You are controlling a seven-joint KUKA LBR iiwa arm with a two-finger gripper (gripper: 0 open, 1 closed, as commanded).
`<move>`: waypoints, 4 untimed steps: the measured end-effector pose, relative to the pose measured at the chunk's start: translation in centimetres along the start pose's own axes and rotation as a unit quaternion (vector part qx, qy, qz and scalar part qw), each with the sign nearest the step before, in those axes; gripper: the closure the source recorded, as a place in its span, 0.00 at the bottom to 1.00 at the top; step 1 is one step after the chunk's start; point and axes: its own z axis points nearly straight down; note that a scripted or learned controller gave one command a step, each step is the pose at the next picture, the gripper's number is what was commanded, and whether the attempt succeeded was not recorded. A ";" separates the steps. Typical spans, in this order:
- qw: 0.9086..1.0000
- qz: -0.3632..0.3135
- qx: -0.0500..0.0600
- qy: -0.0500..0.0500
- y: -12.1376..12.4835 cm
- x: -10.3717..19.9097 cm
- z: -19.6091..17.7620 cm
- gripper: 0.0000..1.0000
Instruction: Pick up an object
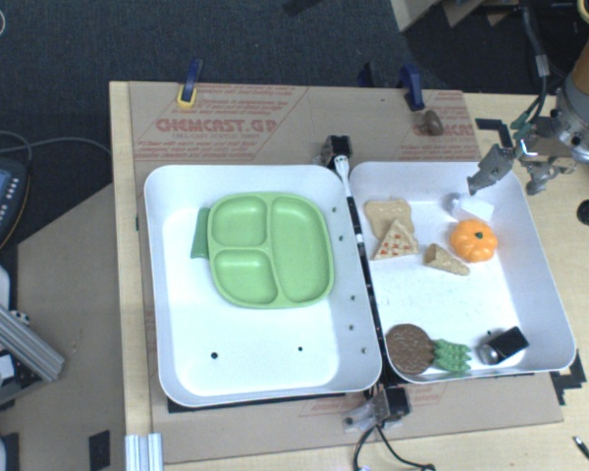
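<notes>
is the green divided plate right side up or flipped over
Right side up: the green divided plate in the left bin shows its three recessed compartments facing upward.

The bench [137, 263] is a pale board with red lettering along its far part. Two shallow white bins sit directly on it, touching side by side: the left bin [177, 351] and the right bin [540, 292]. Two clamps grip the far edge, a yellow-tipped one [188, 86] at left and a blue one [409, 84] further right.
</notes>
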 end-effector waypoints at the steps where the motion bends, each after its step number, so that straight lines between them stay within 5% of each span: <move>1: 1.000 -0.001 -0.007 -0.001 0.2 0.1 -0.8 0.00; 3: 1.000 -0.002 -0.004 -0.001 1.8 0.5 10.6 0.00; 4: 1.000 -0.002 -0.015 -0.005 1.5 0.4 15.8 0.00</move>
